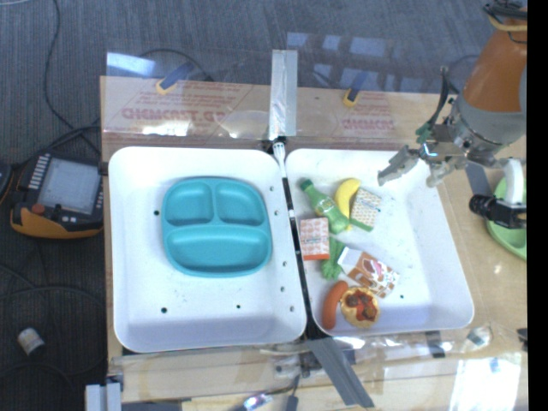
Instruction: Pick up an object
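Note:
My gripper (pixel 417 170) hangs over the far right part of the right bin (pixel 432 255), its two fingers spread apart with nothing between them. To its left lie a yellow banana (pixel 345 197), a small patterned box (pixel 366 208) and a green bottle (pixel 324 204). Further toward the front are a red-and-white packet (pixel 313 237), a green vegetable (pixel 333 264), a flat snack packet (pixel 372 272), a sausage (pixel 334 301) and a round pizza piece (pixel 360 306). All of them rest on the bin floor, apart from the gripper.
The left bin (pixel 137 298) holds a blue divided plate (pixel 216 226). A grey divider strip (pixel 294 247) runs between the bins. A green object (pixel 512 221) sits on the bench beyond the right bin's right wall. The right bin's right half is bare floor.

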You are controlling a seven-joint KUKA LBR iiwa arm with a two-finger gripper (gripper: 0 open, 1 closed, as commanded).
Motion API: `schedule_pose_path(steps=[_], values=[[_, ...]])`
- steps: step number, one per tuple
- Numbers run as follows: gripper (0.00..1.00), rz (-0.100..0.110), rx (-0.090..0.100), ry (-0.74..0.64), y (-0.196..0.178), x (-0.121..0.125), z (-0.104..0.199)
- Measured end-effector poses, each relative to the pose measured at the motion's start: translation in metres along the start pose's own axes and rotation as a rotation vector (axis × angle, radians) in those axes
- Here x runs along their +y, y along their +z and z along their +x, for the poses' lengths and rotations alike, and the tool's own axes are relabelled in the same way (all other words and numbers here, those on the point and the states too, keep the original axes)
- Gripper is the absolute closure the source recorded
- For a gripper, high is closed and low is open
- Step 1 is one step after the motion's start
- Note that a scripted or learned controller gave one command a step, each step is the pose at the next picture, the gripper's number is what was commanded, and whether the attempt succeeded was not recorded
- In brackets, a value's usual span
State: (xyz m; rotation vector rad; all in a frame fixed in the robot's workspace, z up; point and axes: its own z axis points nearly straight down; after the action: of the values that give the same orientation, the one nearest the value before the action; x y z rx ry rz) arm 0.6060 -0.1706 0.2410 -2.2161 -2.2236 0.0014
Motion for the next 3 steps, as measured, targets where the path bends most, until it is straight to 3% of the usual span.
schedule_pose_path(steps=[1, 2, 3], values=[[0.0, 0.001, -0.003, -0.041, 0.09, 0.026, 0.019], [0.0, -0.011, -0.005, -0.115, 0.151, 0.02, 0.005], [0.0, -0.009, -0.011, -0.218, 0.151, 0.031, 0.012]])
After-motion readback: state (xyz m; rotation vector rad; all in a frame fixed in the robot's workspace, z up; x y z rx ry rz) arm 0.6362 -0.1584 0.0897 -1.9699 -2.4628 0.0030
